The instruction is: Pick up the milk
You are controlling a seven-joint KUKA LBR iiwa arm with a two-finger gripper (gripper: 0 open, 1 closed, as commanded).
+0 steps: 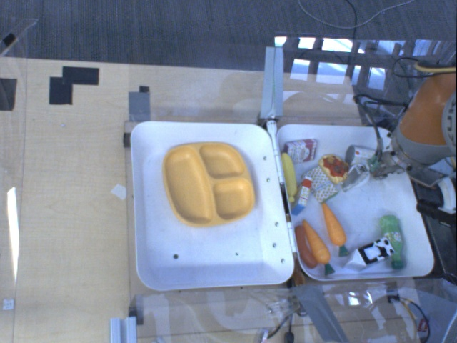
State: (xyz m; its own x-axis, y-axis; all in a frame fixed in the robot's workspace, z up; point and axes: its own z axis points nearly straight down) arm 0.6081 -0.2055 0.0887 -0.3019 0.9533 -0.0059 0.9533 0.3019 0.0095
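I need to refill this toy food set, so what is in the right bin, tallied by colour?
Orange: 2, two carrots
Yellow: 1, corn cob
Green: 1, green bottle
Black and white: 1, milk carton
Red and white: 2, a can and a small bottle
Mixed colours: 1, pizza slice
Total: 8

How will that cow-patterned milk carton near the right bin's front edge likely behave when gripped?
The milk carton lies on its side, so it probably won't tip. Its boxy shape suggests flat faces that shouldn't roll. It touches the green item, which may shift when it's grabbed.
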